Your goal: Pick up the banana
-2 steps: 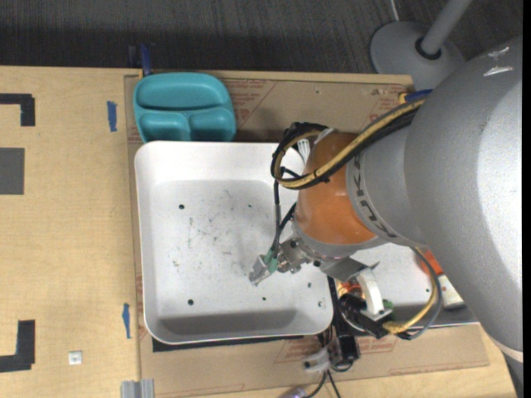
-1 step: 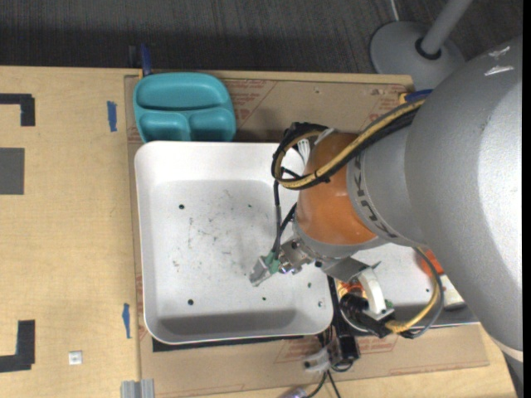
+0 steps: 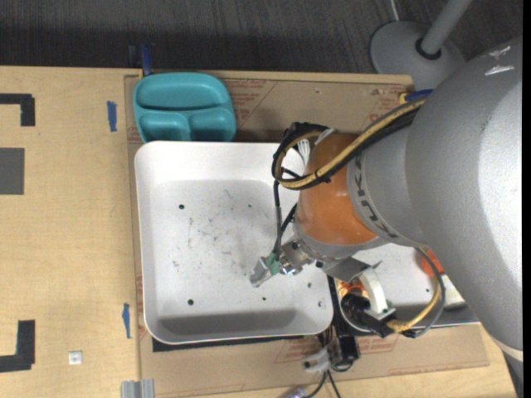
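Observation:
My gripper [image 3: 270, 267] hangs low over the right part of the left white bin [image 3: 166, 247], close to the wall it shares with the other bin. Its tip is small and grey-green against the bin floor. The grey arm with its orange band [image 3: 332, 197] reaches in from the right and covers most of the right bin [image 3: 415, 293]. Whatever lies in that bin under the arm is hidden.
A teal divided tray [image 3: 184, 106] stands behind the left bin's far rim. Black and yellow cables [image 3: 390, 322] loop around the wrist over the right bin's front. Brown bench board [image 3: 66, 222] extends to the left, and a grey stand base [image 3: 406, 48] sits at the back right.

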Robot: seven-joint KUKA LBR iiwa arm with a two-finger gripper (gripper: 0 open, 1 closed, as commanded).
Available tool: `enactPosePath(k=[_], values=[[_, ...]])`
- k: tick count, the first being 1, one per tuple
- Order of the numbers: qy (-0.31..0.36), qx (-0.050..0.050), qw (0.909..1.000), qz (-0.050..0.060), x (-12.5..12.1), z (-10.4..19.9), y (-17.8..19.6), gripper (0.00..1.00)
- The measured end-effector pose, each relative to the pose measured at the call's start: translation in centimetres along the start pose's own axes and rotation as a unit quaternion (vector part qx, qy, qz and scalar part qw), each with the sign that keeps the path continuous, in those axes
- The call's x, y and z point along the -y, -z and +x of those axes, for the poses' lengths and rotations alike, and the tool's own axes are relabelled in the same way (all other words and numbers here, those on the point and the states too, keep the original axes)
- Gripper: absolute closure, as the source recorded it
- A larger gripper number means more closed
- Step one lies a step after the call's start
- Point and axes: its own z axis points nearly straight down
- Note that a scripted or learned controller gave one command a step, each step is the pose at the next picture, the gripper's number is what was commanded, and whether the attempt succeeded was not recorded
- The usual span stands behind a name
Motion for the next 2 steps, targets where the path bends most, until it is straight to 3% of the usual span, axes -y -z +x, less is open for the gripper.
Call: enactPosePath(k=[1,2], values=[[-0.181,-0.013,0.9834,0.009,-1.46,5.37,1.54,0.0],[-0.18,-0.012,0.9836,0.009,-1.51,5.37,2.52,1.0]])
